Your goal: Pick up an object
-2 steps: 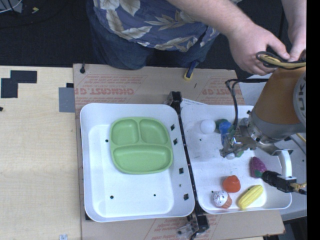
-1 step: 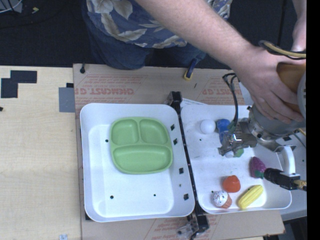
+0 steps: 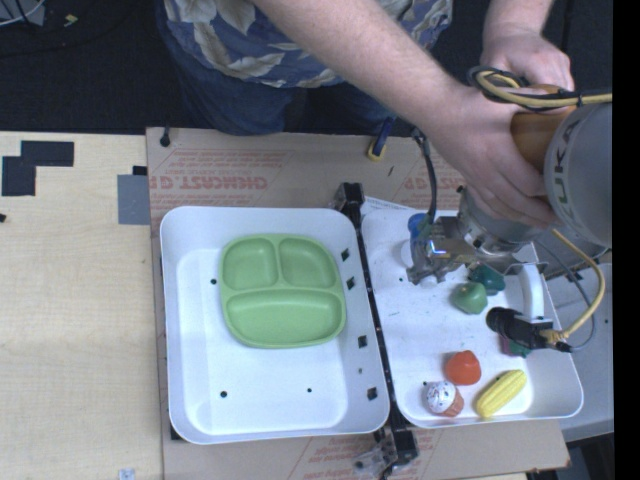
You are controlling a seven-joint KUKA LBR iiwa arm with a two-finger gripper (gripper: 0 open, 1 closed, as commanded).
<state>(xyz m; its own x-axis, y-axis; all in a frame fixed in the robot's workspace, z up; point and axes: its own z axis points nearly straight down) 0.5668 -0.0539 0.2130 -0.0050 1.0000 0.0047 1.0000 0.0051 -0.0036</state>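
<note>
Fingers (image 3: 432, 258) over right bin (image 3: 420, 368), grip state unclear; cardboard (image 3: 250, 173) print mirrored, unreadable

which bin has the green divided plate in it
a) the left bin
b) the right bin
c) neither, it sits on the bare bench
a: the green divided plate lies flat inside the left bin, while the right bin holds the small toys such as the yellow corn and the red-orange piece.
</note>
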